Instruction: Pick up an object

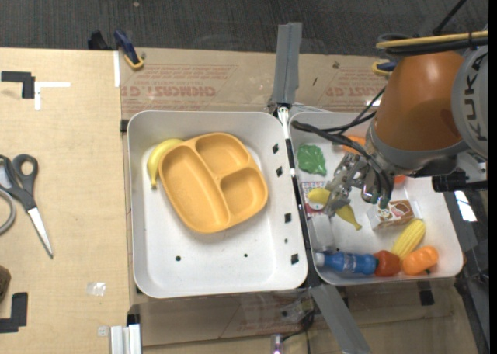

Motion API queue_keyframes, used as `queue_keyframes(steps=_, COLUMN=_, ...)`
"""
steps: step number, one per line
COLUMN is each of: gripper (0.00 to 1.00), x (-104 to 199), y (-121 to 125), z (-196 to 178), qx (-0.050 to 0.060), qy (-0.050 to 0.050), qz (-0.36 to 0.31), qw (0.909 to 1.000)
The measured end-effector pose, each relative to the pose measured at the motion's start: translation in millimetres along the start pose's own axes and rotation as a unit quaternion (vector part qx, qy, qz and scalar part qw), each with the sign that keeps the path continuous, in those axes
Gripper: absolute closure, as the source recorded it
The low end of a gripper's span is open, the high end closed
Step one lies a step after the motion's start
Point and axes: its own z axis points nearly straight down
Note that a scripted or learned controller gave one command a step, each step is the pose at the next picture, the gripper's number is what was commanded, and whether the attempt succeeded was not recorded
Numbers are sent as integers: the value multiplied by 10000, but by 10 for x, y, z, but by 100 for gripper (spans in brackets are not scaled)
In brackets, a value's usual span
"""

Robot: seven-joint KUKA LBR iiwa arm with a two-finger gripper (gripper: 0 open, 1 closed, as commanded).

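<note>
Scissors (27, 193): lying on the wooden bench top at the far left, grey handles toward the top, blades pointing down and right.
Left bin (151, 267): shallow, white, set beside the right bin with their walls touching.
Divided plate (211, 182): orange-yellow, three compartments, lying in the left bin, tilted so its long side runs from upper left to lower right.
Banana (159, 158): yellow, curved along the plate's upper left edge, touching it.
Right bin (450, 228): white, holding a cluster of small items.
Green item (312, 160): near the right bin's upper left corner, close to the left wall.
Blue bottle (347, 263): lying on its side along the near wall of the right bin, its end against a red item (387, 264).
Corn cob (410, 237): yellow, tilted, just above an orange item (420, 260) near the bin's lower right corner.
Small carton (392, 215): white and brown, just left of the corn cob.
Gripper (339, 203): low over the left half of the right bin, fingers parted, tips beside a small yellow item (348, 216); nothing seen clamped between them.
Arm (423, 108): orange band over the right bin's upper right portion, reaching in from the right.
</note>
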Motion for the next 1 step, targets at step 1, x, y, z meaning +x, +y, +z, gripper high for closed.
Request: queue_keyframes(steps=1, gripper=100, x=-142, y=-578, z=607, qx=3, qy=15, qz=-1036, qw=9946)
